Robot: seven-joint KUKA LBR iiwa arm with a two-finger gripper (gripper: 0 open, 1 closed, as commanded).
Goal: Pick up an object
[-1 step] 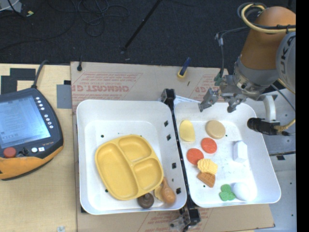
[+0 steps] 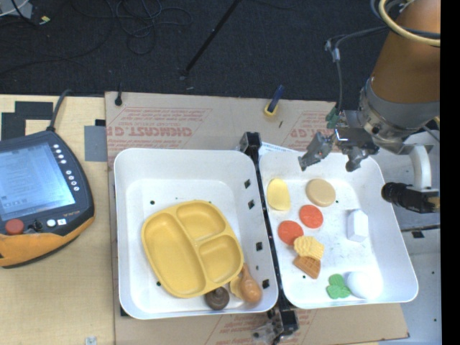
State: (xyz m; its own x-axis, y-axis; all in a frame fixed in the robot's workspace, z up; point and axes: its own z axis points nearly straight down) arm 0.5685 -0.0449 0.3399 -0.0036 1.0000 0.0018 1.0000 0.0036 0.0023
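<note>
Gripper [image 2: 335, 154], fingers spread and holding nothing, hovers over the right bin's [image 2: 392, 214] far edge; a clean pick would centre them astride the tan disc [image 2: 320, 191] before descending.

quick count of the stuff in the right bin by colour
Yellow: 2, oval piece and ridged piece
Tan: 1, disc
Red: 2, upper round and lower round
Orange-brown: 1, wedge
White: 2, block and lump
Green: 1, piece
Total: 9
</note>
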